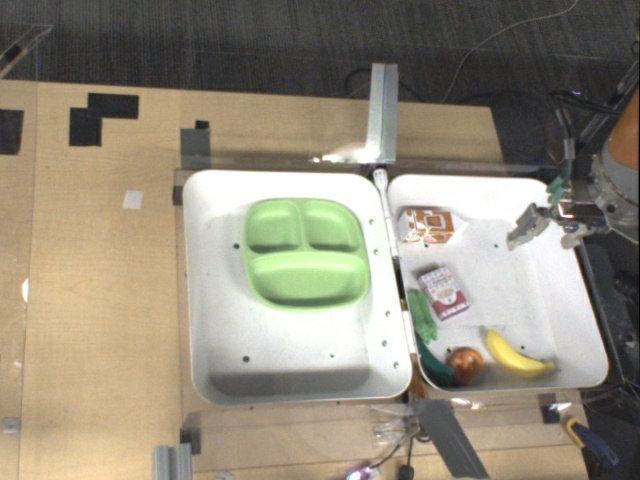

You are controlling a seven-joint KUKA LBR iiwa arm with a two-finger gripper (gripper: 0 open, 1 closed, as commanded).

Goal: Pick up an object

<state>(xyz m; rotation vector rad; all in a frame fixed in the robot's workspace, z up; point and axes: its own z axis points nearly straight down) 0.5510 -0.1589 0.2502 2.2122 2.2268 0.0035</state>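
Right bin [560, 268] held the pickable items, all lying flat. Brown-and-white snack packet [428, 226] sat near the far-left corner. Small purple-and-white box [443, 293] lay along the left wall, about midway, slightly angled. Green item [424, 320], unclear what, ran along the left wall just below the box. Red-brown apple-like fruit [465, 364] sat by the near edge, left side. Yellow banana [517, 357] lay just beside it, tilted toward the near-right corner.
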